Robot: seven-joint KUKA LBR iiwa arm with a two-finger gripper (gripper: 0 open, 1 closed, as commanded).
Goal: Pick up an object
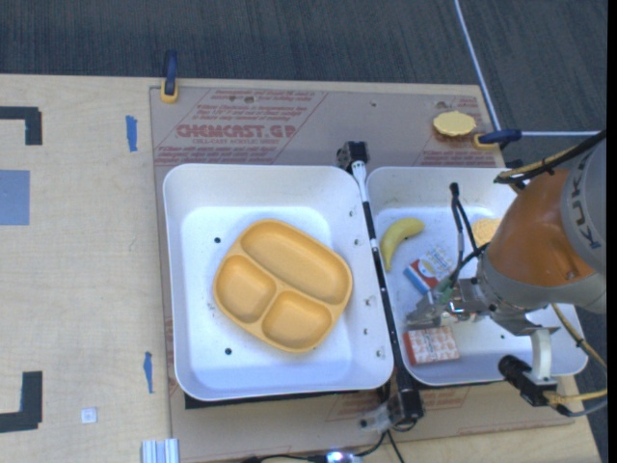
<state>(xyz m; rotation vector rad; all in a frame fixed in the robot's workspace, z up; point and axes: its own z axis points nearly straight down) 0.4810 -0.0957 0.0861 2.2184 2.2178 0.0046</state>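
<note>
**benchwatcher:** Standing by the rig rn. Going L to R: left bin (183,210) has a yellow divided plate (281,285), three compartments, sitting flat in the middle. Looks like stiff molded plastic, prob light, but wide and smooth, so only a rim pinch would work imo. It's well apart from the arm anyway.

**gripnerd:** And the right bin?

**benchwatcher:** Right bin (386,186) is where the action is. Banana (399,236) near the back-left corner, curved, likely a toy one, so light and a bit slick; grab it across the middle of the curve. Just below that a small red/white/blue packet (421,274), thin and crinkly looking, would prob slide or fold if squeezed flat. At the front, a small box w/ a red printed face (432,344), lying flat, touching or nearly touching the bin's front wall. Cardboard I'd guess: light, stiff enough along its edges, crushable on the faces. Also something orange-ish further back, half hidden by the arm, can't ID it.

**gripnerd:** Gripper state?

**benchwatcher:** Gripper (436,307) is low in the bin, betw the packet and the box, just above the box's top edge. Whether the jaws are spread or closed, can't tell; too much metal and cable clutter there. Nothing visibly between them.

**gripnerd:** So the box is the target?

**benchwatcher:** My guess, it's closest. Take it across the short sides, not flat on top.
</note>
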